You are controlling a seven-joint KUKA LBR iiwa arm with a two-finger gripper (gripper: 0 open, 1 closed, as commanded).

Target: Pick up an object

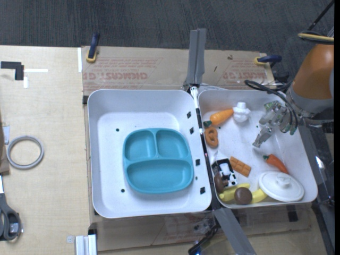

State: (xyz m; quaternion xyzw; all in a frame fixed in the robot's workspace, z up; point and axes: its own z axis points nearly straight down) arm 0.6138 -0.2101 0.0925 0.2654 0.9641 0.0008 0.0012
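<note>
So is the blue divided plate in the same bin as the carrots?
No, the blue divided plate lies in the left bin, while the carrots lie in the right bin.

1. A roll of grey tape (24,152) lies flat on the wooden bench (42,195), well to the left of both bins.
2. A pair of scissors (9,223) lies near the left edge of the bench, below the tape roll.
3. A sheet of brown cardboard (138,69) with red printed letters lies behind the bins.
4. A blue clamp (94,47) with a yellow part holds the left back corner of the cardboard.
5. Another blue and yellow clamp (268,60) sits at the right back corner.
6. A grey upright bar (197,54) stands behind the place where the two bins meet.
7. The floor (133,9) behind the bench is dark grey carpet.
</note>
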